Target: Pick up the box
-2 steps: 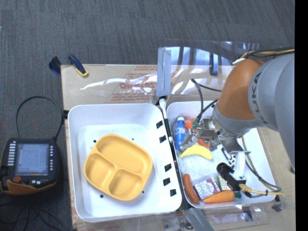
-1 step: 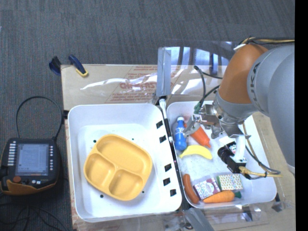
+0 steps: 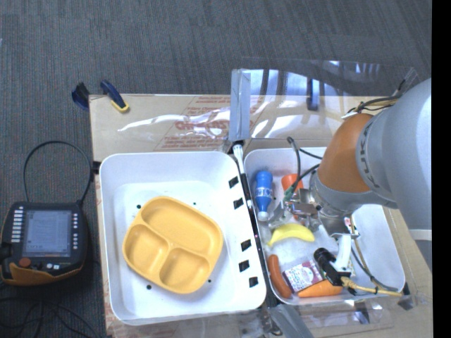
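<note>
The box is a small red and white carton lying near the front of the right bin, between a red sausage and an orange carrot. My gripper hangs over the middle of that bin, just above a yellow banana. It is well behind the box and apart from it. Nothing shows between its fingers.
A blue bottle lies at the back left of the right bin, with a small orange thing beside it. The left bin holds a yellow divided plate. A teach pendant lies on the floor at the left.
</note>
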Controlling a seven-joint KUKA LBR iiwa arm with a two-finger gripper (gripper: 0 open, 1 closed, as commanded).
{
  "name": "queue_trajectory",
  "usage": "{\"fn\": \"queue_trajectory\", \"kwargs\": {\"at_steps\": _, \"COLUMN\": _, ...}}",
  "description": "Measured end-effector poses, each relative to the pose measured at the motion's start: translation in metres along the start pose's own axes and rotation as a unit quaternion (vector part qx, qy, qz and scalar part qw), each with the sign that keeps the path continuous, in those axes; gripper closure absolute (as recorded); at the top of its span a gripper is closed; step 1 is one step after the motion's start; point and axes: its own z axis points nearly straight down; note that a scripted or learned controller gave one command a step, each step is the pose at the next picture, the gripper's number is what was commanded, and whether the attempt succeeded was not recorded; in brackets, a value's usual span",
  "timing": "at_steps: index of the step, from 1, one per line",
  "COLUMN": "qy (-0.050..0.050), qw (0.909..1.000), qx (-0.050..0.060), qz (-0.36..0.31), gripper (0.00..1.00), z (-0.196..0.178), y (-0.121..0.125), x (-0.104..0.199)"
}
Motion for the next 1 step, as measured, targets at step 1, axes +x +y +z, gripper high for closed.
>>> {"fn": "queue_trajectory", "kwargs": {"at_steps": 1, "qy": -0.001, "qw": 0.9998, "qx": -0.002, "qz": 0.018, "gripper": 0.0, "z": -0.0066, "y": 0.0861, "x": 0.0049}}
